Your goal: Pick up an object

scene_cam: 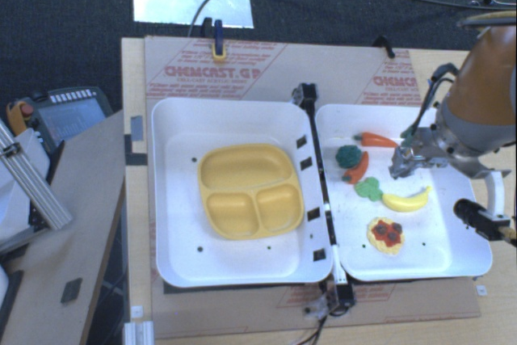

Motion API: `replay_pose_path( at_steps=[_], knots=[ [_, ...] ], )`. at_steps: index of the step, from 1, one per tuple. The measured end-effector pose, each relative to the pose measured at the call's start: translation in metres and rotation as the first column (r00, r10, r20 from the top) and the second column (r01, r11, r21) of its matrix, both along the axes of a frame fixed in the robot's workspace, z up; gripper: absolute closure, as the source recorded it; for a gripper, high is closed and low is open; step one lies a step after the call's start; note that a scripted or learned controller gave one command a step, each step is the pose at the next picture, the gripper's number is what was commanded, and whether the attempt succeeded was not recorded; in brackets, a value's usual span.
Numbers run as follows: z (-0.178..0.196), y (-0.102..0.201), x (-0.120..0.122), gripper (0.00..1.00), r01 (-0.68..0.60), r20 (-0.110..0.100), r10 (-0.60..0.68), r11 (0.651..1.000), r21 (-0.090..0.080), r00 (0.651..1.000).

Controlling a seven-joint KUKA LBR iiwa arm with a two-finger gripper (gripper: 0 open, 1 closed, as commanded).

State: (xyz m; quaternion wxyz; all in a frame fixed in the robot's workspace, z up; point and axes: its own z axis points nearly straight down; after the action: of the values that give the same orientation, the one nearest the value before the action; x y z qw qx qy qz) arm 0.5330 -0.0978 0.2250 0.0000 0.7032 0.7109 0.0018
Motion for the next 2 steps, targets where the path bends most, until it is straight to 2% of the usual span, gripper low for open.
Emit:
replay_pose_path(
  at_steps=[1,2],
  knots=[
    [0.009,0.048,0.002,1.00,0.001,0.001,-0.001,1.000,-0.001,1.000],
    [-0.002,0.098,0.007,1.00,0.001,-0.002,-0.001,1.000,-0.001,1.000]
  ],
)
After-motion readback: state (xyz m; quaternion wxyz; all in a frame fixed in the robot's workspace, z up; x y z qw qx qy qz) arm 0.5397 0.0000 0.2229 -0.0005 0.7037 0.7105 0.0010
